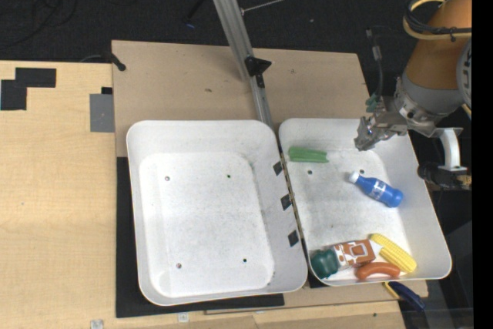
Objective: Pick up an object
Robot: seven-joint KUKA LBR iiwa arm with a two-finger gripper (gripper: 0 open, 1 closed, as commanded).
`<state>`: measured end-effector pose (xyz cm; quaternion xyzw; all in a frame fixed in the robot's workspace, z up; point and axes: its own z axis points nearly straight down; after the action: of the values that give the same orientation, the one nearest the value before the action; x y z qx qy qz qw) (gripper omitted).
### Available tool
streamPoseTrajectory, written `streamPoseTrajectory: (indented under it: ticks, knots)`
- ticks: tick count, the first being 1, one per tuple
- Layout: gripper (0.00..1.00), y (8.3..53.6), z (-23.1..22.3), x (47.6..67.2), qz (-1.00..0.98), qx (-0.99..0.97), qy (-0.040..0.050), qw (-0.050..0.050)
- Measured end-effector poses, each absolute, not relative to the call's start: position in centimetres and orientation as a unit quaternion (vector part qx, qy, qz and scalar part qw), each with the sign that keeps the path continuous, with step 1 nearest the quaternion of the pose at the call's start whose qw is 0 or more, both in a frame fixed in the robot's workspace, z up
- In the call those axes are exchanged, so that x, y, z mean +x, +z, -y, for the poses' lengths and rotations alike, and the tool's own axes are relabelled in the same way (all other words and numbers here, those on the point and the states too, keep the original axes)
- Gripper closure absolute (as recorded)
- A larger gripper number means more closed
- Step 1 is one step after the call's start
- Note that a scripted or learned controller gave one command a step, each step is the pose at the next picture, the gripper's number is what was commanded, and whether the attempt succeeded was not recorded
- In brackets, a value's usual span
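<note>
The right bin [431, 227] holds a green flat piece [308, 156] near its far left corner and a blue bottle with a white cap [377, 189] in the middle right. At its near edge lie a dark green object [324, 263], an orange and white packet [356, 251], a yellow corn cob [394, 252] and an orange curved piece [377, 271]. My gripper [368, 135] hangs over the bin's far right part, above and behind the blue bottle. Nothing shows between its fingers.
The left bin [146, 166] lies beside the right one, with small black clips [286, 201] along the shared rim. A slanted aluminium rail [235, 31] rises behind the bins. A light wooden surface [54, 189] lies to the left.
</note>
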<state>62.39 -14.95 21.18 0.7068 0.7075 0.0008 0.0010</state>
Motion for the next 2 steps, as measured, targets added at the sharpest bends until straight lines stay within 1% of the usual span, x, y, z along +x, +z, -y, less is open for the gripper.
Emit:
streamPoseTrajectory:
  ticks: [1,2]
  knots:
    - [1.0,20.8,15.0,62.4,-0.708,0.707,-0.0006,-0.001]
    - [1.0,21.7,10.5,63.2,-0.709,0.706,0.0007,-0.001]
